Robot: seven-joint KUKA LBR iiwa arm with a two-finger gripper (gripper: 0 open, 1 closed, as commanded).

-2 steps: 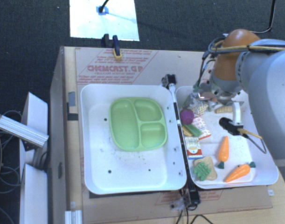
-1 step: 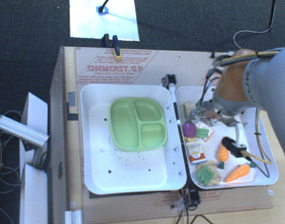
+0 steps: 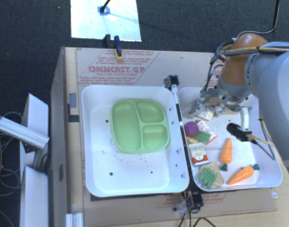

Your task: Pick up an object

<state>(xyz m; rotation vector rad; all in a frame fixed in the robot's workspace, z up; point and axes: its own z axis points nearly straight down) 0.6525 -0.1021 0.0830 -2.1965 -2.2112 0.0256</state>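
"Silvery packet (image 3: 204,111), is that what it is after?"

"That is my guess. The packet lies crumpled just beyond the purple toy (image 3: 191,127), on the toy's far right, in the right bin (image 3: 275,173). The gripper (image 3: 206,102) hangs right over it, beyond the purple toy too."

"Has it got hold of the packet?"

"I cannot tell. The wrist hides the tip, so whether the pincer is spread or pressed together is not to be seen. Nothing shows the packet lifted, and it looks flat on the bin floor."

"Why come straight down on it?"

"Probably because the packet is thin and low, so only a drop from above reaches an edge. It also lies a little apart from the rest, which gives room."

"And the others?"

"Crowded. A small printed box (image 3: 197,153) sits just nearer than the purple toy. One carrot (image 3: 226,150) stands well to the toy's right, and a second carrot (image 3: 241,175) lies nearer still and to the right."

"The green plate (image 3: 138,126)?"

"Left of the purple toy, across the rims, lying flat in the left bin (image 3: 87,141). It is wide and shallow, so likely a poor thing to pinch."
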